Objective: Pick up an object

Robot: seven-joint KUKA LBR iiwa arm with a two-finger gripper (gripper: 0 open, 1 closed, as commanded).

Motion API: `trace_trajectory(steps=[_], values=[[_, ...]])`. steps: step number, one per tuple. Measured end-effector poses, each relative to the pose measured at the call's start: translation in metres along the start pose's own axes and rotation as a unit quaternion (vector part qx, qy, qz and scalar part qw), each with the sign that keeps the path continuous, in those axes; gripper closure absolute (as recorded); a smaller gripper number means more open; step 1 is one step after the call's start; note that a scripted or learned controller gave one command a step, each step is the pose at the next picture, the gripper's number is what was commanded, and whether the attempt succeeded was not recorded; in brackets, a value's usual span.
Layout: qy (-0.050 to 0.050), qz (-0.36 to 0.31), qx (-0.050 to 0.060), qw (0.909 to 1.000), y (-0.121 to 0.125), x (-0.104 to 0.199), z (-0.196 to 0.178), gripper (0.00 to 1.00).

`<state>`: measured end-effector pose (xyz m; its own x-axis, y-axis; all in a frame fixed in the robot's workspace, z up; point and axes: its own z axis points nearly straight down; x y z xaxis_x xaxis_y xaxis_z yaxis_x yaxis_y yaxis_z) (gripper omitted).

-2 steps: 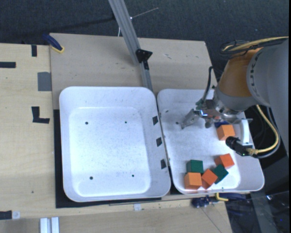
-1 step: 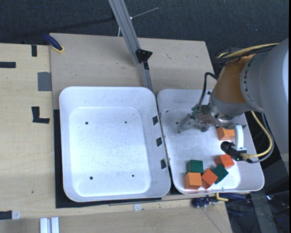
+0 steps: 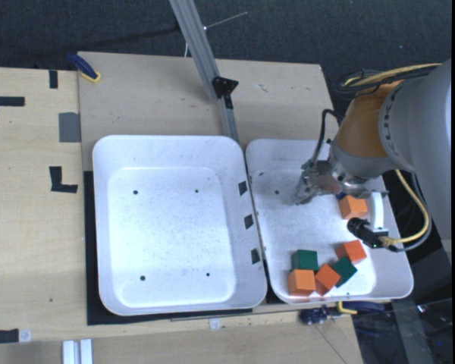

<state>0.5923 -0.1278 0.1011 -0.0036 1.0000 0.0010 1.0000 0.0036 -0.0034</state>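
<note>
Orange block (image 3: 302, 280) near the bin's (image 3: 280, 203) front looks light, rigid; grip flat sides; pincer (image 3: 307, 192) state unclear.

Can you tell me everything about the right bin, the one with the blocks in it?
The right bin is a shallow white tray with rounded corners and faint speckles, and it looks like plastic. It sits flat on the bench, side by side with the left bin. Orange blocks and green blocks are bunched near its front edge, some touching each other, and one more orange block lies further back. The gripper reaches down into its middle from the right.
</note>
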Motion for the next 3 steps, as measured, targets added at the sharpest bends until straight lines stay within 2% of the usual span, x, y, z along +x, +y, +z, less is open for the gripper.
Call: trace_trajectory(steps=[1,2,3], values=[[0.000,0.001,-0.003,1.0000,-0.001,0.008,-0.045,1.00],[-0.001,0.000,-0.004,1.0000,-0.005,0.009,-0.107,1.00],[-0.001,0.001,-0.004,1.0000,-0.004,0.010,-0.147,1.00]])
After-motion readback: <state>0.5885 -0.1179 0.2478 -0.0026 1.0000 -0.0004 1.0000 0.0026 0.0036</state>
